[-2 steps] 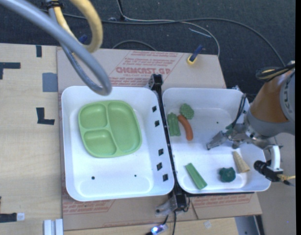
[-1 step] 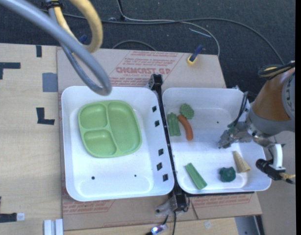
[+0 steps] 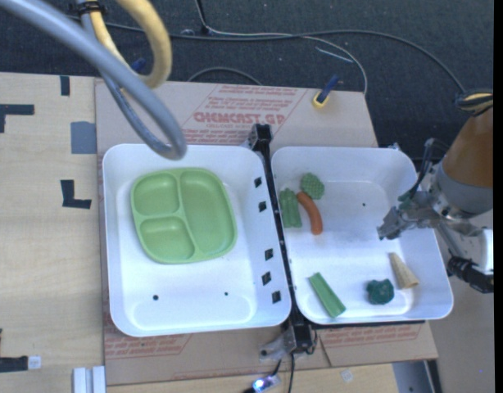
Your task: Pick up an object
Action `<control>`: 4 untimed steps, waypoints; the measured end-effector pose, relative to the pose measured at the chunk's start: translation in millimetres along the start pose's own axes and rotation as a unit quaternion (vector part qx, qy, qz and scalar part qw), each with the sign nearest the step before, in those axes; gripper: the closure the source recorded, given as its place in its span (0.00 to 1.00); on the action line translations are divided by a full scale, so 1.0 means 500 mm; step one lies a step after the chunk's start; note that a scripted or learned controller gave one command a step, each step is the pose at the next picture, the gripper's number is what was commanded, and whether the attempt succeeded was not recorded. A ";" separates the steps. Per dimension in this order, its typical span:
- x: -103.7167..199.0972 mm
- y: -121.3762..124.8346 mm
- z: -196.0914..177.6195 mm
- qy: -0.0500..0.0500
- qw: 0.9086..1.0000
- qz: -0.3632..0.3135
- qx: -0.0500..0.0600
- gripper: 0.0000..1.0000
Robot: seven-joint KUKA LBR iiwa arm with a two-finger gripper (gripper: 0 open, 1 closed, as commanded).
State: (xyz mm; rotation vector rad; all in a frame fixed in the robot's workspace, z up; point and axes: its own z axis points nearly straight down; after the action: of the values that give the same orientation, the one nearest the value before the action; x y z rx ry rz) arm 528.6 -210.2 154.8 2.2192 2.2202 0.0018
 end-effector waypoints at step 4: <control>0.218 0.021 -0.172 0.001 1.000 -0.003 0.002 1.00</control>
State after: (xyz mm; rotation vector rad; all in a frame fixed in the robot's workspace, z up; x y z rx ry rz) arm 538.8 -100.9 240.6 2.2167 2.2298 -0.0010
